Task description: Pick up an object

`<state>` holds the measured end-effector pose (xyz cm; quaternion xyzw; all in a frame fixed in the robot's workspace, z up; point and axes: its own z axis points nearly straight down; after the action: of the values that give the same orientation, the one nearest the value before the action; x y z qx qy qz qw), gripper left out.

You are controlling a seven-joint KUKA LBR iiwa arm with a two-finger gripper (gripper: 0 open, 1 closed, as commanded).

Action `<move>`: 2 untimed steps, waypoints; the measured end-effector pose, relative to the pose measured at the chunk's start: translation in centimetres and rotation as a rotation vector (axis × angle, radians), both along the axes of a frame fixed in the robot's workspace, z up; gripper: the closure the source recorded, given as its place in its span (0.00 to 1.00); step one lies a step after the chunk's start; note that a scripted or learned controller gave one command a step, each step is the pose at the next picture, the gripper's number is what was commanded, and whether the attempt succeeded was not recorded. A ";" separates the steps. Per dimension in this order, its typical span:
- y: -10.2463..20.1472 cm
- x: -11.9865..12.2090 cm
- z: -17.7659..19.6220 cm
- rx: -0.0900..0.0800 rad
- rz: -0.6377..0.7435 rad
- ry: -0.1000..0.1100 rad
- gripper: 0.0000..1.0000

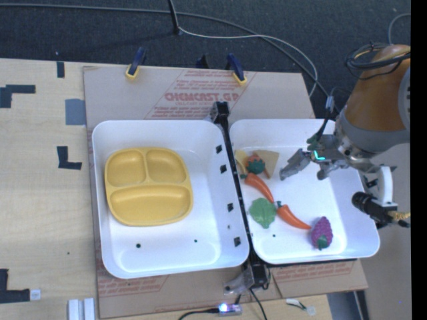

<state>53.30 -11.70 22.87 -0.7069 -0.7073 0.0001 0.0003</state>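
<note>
Pincer (308,167) spread wide, 2 grey fingers (292,165) apart, nothing between them, hanging over the right bin (347,249) without visibly touching any item. Whether a fingertip meets the bin floor can't be told.

Items all lie left of and below the pincer, in the right bin. Orange carrot (261,186) just left of the left finger, lying at a slant. Small pale wedge with an orange-green toy (257,161) beside it, further left. Green broccoli-like piece (263,213) below-left, touching or just beside a 2nd carrot (293,217). Purple grape bunch (321,232) below the pincer, apart from it.

Yellow 3-compartment plate (147,185) sits in the left bin (120,262), well left of the pincer.
</note>
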 end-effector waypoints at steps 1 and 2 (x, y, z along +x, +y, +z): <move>0.0 0.0 0.0 0.000 0.000 0.000 0.00; -0.2 -1.1 -5.4 0.000 0.000 0.005 0.00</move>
<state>52.24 -11.95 17.46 -0.7071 -0.7071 0.0016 0.0021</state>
